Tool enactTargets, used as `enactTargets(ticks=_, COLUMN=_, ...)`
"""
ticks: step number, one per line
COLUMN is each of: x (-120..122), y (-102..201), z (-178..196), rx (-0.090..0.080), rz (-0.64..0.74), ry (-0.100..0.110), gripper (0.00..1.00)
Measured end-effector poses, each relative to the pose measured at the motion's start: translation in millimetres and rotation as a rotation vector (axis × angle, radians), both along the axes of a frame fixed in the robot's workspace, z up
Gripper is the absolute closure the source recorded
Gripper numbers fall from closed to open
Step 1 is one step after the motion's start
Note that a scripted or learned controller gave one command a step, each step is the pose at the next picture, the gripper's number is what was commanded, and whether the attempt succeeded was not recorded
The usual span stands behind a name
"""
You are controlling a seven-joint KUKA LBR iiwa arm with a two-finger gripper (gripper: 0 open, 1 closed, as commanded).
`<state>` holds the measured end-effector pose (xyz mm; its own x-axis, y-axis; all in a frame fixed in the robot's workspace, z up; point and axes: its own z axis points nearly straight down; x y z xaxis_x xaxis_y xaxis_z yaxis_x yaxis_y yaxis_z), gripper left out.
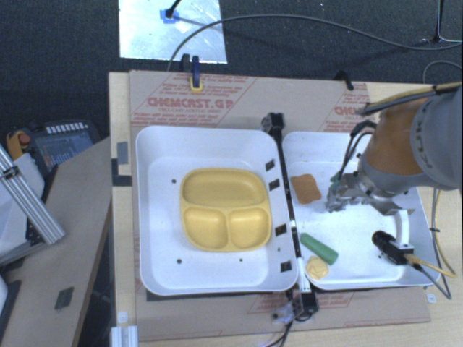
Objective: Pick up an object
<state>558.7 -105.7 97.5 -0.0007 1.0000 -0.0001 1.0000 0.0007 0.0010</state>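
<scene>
In the right bin (340, 270) lie three small things: a flat brown piece (306, 188) near the divider, a green block (319, 248) lower down, and a pale yellow lump (316, 268) at the front left corner. My gripper (338, 197) hangs over the right bin's middle, just right of the brown piece and apart from it. The arm reaches in from the right, its orange band (391, 143) above the wrist. Nothing shows between the fingertips.
The left bin (155, 194) holds a yellow three-compartment tray (224, 208). A black divider rail (283, 201) runs between the bins. Cardboard (217, 100) underlies both bins. White floor shows in the right bin below and right of the gripper.
</scene>
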Motion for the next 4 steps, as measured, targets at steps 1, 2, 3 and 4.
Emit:
enactTargets(ticks=1, x=8, y=-8, z=50, rx=-0.001, rz=0.002, ry=-0.004, gripper=1.00)
enactTargets(ticks=2, x=7, y=-5, z=114, rx=-0.001, rz=0.004, ry=-0.007, gripper=1.00)
enactTargets(ticks=3, x=8, y=-5, z=139, rx=0.000, rz=0.004, ry=-0.002, gripper=1.00)
enactTargets(ticks=4, x=16, y=43, z=134, rx=0.002, rz=0.008, ry=-0.001, gripper=1.00)
